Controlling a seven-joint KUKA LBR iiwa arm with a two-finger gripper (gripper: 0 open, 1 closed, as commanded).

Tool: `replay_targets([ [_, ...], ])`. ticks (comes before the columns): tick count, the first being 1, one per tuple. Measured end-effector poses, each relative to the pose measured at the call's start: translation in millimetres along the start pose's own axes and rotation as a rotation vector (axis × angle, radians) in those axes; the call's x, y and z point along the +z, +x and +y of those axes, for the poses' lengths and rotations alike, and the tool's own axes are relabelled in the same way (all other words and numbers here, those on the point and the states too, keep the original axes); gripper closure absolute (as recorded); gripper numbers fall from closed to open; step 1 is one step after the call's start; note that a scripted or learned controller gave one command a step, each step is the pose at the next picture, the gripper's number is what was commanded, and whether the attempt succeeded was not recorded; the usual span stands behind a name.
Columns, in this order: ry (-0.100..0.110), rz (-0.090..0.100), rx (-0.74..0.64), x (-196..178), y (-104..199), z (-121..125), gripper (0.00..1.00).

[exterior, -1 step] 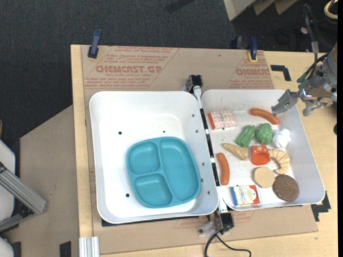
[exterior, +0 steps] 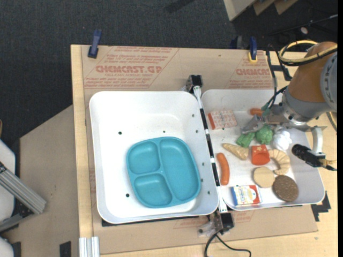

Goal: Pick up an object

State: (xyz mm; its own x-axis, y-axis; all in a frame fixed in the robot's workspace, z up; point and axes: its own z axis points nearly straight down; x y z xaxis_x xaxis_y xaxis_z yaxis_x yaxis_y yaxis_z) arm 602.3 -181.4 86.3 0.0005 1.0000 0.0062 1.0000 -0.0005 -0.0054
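The right bin [exterior: 236, 96] holds several toy foods. My gripper [exterior: 258, 124] is low over its upper middle, just above a green broccoli piece [exterior: 263, 135] and a second green piece [exterior: 246, 140]. A small orange piece [exterior: 256, 111] lies right behind the gripper. Nothing can be seen held. A red block [exterior: 260, 155], a tan wedge [exterior: 236, 151] and a white lump [exterior: 282, 140] lie close by.
The left bin [exterior: 107, 116] bears a blue divided plate [exterior: 163, 171]. The right bin also has a red sausage [exterior: 223, 168], a red-and-white packet [exterior: 222, 119], a round cracker [exterior: 263, 176], a brown cookie [exterior: 285, 188] and a small carton [exterior: 246, 195]. The arm [exterior: 311, 87] comes in over the bin's right rim.
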Motion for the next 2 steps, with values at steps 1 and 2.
replay_targets([
  [1, -0.012, -0.008, 0.000, -19, -3, 3, 1.00],
  [2, -0.002, -0.003, -0.004, -69, 49, -44, 1.00],
])
